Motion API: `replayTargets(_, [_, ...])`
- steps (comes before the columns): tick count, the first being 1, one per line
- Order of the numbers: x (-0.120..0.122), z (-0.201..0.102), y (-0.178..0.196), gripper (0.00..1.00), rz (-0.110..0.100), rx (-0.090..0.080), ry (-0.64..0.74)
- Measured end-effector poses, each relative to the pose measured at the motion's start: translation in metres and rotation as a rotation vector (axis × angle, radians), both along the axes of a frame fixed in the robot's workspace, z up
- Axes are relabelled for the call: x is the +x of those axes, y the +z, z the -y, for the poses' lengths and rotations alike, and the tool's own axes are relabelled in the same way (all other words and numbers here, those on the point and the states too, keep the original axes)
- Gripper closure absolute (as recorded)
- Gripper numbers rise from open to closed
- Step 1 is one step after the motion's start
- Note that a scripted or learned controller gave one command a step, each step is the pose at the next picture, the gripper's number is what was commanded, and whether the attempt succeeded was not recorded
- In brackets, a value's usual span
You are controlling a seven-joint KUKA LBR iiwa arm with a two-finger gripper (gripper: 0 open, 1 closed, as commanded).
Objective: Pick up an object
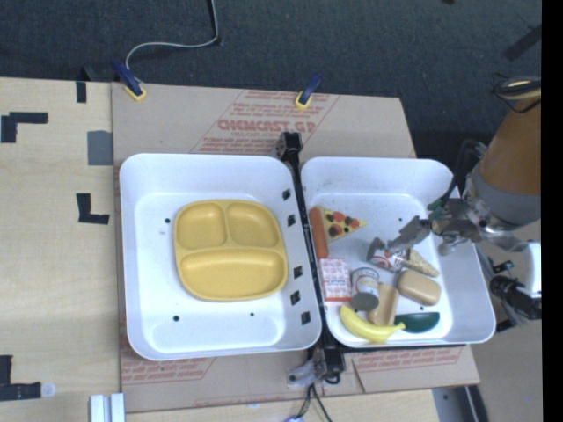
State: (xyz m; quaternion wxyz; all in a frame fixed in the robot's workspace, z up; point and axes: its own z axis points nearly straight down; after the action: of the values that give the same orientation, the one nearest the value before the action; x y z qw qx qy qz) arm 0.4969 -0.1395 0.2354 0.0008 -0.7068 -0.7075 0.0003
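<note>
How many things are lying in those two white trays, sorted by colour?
Yellow: 2, divided plate in the left bin, banana in the right bin
Red or orange: 3, hot dog, pizza slice, red packet
Tan: 2, bread piece, wooden stick
Green: 1, green item
Silver: 1, can
Total: 9, though the cluttered pile may hide more.

Dark carpet floor point(369, 25) beyond a cardboard-topped bench point(255, 121).

My gripper point(406, 236) has open floor in the right bin point(387, 172) along its far wall. Nearer, the way is crowded: pizza slice point(340, 223), hot dog point(318, 232), can point(364, 281), bread roll point(418, 287) and banana point(368, 325) lie packed close together.
</note>
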Motion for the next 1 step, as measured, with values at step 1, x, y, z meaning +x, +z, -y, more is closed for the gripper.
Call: replayTargets(1, [0.0833,0.0121,-0.14,0.0,-0.002,0.0,0.0])
